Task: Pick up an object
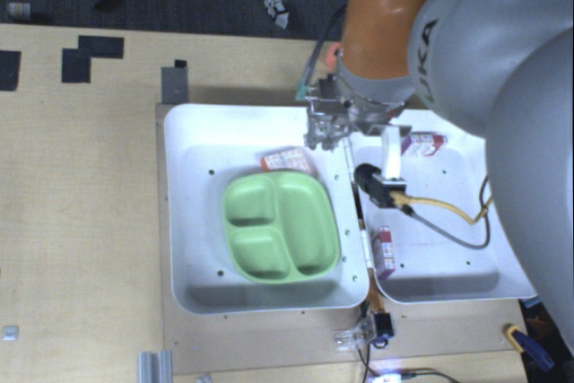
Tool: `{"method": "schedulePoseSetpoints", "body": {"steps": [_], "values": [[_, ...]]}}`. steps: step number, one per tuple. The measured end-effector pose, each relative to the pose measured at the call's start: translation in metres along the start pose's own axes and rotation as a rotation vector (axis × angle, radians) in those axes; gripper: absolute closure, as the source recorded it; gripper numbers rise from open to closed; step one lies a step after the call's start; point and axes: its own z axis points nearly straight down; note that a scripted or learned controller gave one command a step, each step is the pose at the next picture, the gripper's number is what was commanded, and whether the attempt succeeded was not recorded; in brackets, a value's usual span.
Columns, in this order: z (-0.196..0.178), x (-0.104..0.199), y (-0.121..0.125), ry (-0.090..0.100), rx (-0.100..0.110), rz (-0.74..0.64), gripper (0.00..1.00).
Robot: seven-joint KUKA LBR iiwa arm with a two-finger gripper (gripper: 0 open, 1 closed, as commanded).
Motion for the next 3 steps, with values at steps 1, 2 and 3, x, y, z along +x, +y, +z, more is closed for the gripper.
{"method": "schedulePoseSetpoints", "body": {"steps": [1,2,3], "values": [[0.067,-0.068,0.064,-0.003,0.001,0.005,1.0],[0.052,0.039,0.077,0.002,-0.002,0.001,1.0],[0.059,0.05,0.077,0.0,-0.001,0.001,1.0]]}}
